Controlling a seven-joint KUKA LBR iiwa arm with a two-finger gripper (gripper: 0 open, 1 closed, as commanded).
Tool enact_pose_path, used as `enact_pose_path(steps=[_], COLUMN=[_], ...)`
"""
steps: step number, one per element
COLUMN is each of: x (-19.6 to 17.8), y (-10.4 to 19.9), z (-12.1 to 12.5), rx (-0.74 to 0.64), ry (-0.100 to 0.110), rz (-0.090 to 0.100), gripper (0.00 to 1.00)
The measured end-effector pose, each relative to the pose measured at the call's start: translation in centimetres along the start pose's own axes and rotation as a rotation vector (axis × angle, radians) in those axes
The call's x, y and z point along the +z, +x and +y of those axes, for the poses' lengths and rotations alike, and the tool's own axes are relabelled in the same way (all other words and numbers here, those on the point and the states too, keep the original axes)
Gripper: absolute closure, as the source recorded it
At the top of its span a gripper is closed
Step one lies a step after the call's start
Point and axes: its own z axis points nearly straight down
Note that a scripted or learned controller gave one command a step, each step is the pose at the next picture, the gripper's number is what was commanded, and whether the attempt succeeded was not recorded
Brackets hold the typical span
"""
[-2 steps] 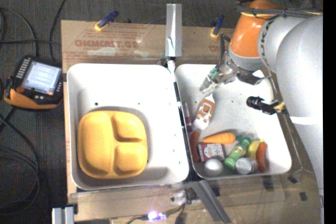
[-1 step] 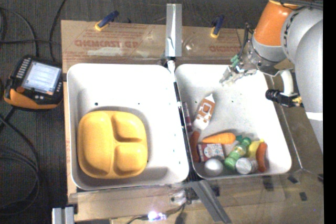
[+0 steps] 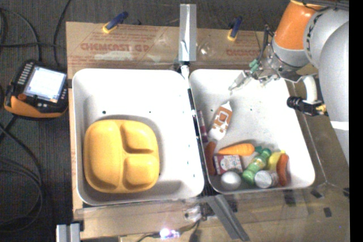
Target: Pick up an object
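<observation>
I see the objects to pick from heaped in the right bin [image 3: 295, 139], along its near side: a carrot [image 3: 238, 149] lying across a small red carton [image 3: 228, 163], a white egg [image 3: 230, 179], a green bottle [image 3: 254, 162], something yellow [image 3: 274, 159] and a red piece [image 3: 283, 169] beside it. A white bottle with an orange label [image 3: 222, 121] lies tilted nearer the bin's left wall. My gripper [image 3: 243, 81] hangs over the far part of that bin, well apart from the pile; its jaws look parted with nothing between them. The left bin [image 3: 102, 85] holds a yellow divided tray [image 3: 121, 154]. A teach pendant [image 3: 38, 89] sits left of the worktop [image 3: 136, 48].
</observation>
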Motion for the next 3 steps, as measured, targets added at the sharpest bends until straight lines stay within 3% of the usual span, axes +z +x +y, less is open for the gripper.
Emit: enact_pose_path(steps=[1, 2, 3], x=[4.5, 3.5, -6.7], y=[5.1, 5.0, 1.2], z=[-5.9, -5.8, -0.6], rx=[-0.019, -0.019, 0.092], ry=[-0.009, -0.014, 0.000], rz=[-0.003, -0.004, 0.000], gripper=[0.00, 1.00, 1.00])
